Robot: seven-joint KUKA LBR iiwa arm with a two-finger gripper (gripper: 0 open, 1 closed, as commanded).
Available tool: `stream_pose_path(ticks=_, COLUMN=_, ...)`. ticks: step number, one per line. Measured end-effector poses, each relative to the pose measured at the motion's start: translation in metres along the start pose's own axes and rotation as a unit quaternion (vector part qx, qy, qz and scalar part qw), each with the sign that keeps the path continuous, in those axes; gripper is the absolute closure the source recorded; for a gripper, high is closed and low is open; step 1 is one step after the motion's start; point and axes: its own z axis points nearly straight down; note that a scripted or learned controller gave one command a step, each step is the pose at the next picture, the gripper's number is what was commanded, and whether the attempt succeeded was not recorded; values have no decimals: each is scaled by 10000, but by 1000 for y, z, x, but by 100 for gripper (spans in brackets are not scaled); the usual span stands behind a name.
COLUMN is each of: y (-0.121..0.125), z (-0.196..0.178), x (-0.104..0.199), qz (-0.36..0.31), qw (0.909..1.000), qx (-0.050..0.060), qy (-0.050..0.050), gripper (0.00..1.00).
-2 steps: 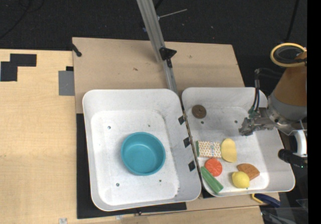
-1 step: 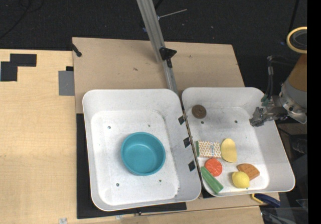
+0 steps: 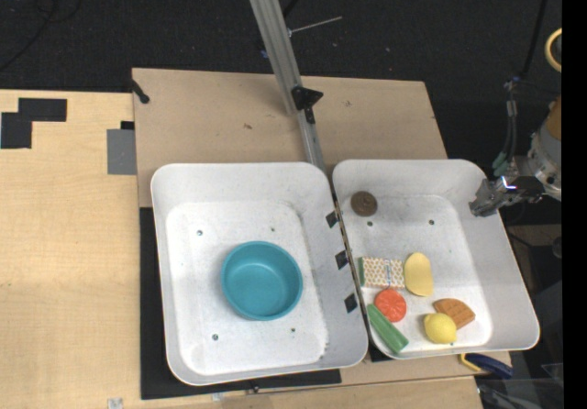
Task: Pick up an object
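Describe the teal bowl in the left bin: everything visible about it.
The teal bowl is round, smooth and plain, plastic by its look, one colour throughout. It stands upright, mouth up, with nothing inside it. It sits on the floor of the left bin, slightly toward the near side, apart from the walls. Nothing else touches it; the gripper is far off, over the right bin's edge.

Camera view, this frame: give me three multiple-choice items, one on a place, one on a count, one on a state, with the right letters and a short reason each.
1. Where is the teal bowl?
A. left bin
B. right bin
C. on the bare bench

2. How many bowls are in the bins?
A. one
B. two
C. three

3. Where is the gripper?
A. at the right bin's right rim
B. over the bowl
C. on the lemon

Answers: 1 A, the bowl sits in the left bin. 2 A, the teal one alone. 3 A, it hangs at that rim, apart from the yellow lemon.
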Motion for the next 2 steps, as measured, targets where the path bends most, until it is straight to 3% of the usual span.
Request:
stream_pose_path(ticks=1, y=1, z=-52, x=0, qz=0, qw=10000, qx=-4, qy=-1, gripper=100)
stream_pose_path(ticks=2, y=10, z=-40, x=49, qz=-19, qw=10000, qx=21, qy=11, gripper=100)
